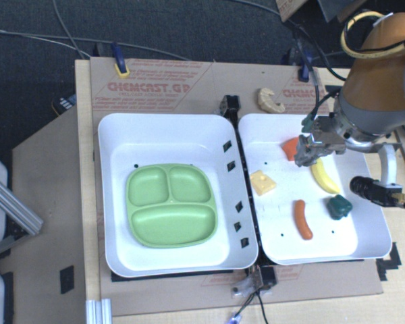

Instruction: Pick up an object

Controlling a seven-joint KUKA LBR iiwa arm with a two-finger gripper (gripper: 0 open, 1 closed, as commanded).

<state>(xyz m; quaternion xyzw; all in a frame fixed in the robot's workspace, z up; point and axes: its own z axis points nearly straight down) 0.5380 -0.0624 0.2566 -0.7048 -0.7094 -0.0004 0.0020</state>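
Grey arm [378, 79] was seen reaching over the right bin [364, 245].
Beside the banana [325, 177], the gripper [309, 150] was poised; whether it was spread or pressed together could not be told. Near the banana lay a sausage [302, 219], cheese [262, 182], an orange piece [289, 148] and a green piece [339, 206].

A tabletop [155, 86] of pale board printed with red lettering is seen on a dark carpeted floor [27, 79]. Thin cables [67, 25] are trailed across the floor beyond the tabletop. An aluminium rail [10, 204] is seen left of the tabletop.
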